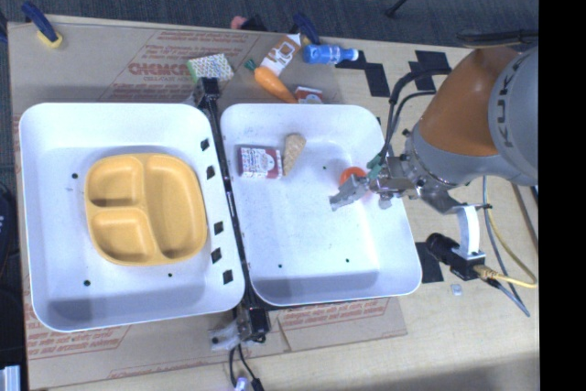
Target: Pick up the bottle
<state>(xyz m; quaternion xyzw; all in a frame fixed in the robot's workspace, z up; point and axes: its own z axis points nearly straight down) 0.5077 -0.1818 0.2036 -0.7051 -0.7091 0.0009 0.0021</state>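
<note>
Blue bottle [328, 55] lies on the surface past the right bin's [394, 261] far edge. Your gripper [346, 194] is over that bin's right side; can't tell the jaws' state. Realign over the bottle, across its width.

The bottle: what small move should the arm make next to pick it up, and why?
Probably lift and travel toward the top edge of the view: the blue bottle lies outside the right bin, on the cardboard behind it, while the end effector hangs inside that bin, well away from it.

Blue bottle [328, 55], lying flat (outside the bins)
</note>
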